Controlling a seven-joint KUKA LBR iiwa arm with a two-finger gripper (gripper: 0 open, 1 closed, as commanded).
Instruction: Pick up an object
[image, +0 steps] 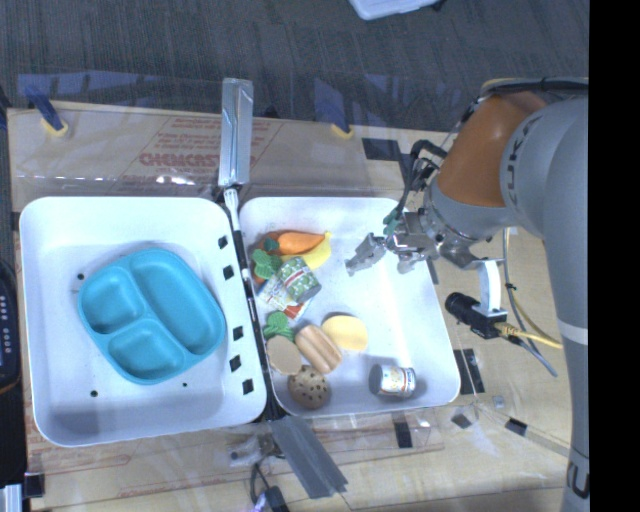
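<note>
Hovering over the right bin's (425, 300) upper part, the gripper (368, 255) — fingers parted, gripping nothing — is sitting just right of the carrot (300, 241), whose long axis is running left-right.

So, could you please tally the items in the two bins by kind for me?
Toy food pieces in the right bin: 8
Small can: 1
Blue divided tray in the left bin: 1
Total: 10
</note>
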